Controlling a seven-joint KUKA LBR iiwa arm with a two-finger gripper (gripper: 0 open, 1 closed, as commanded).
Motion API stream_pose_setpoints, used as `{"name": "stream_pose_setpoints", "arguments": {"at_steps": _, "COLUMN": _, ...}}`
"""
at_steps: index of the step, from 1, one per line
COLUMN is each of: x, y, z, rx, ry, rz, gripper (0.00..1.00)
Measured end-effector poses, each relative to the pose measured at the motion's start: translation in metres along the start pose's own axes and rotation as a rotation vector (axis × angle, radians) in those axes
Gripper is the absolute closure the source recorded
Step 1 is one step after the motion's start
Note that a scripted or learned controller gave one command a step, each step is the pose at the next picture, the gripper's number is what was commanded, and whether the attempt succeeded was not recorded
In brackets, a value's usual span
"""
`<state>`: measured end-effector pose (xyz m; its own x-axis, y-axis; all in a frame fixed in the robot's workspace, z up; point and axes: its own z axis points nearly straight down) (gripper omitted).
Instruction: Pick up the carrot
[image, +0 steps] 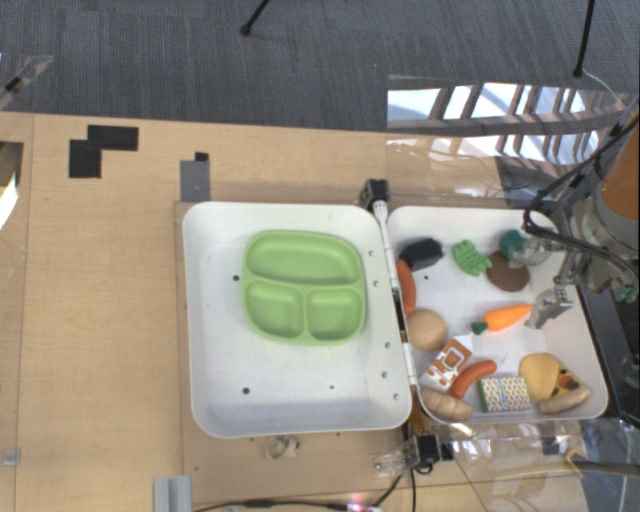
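Claw (552, 303) beside the carrot (503, 318), right bin (596, 362).

Its metal fingertips sit just right of the carrot's orange end, close to touching; whether they are spread or closed cannot be made out, and nothing shows between them. The arm (618, 205) above is cut off at the frame edge.

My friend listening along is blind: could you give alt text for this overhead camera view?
A robot gripper hangs just right of a small orange carrot lying in the right white bin among other toy foods. The left white bin holds a green divided plate.
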<state>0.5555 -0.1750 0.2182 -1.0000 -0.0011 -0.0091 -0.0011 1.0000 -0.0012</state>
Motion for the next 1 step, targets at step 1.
{"name": "stream_pose_setpoints", "arguments": {"at_steps": 1, "x": -0.0291, "y": -0.0311, "z": 0.1286, "rx": 0.003, "ry": -0.008, "rz": -0.244, "gripper": 0.00}}
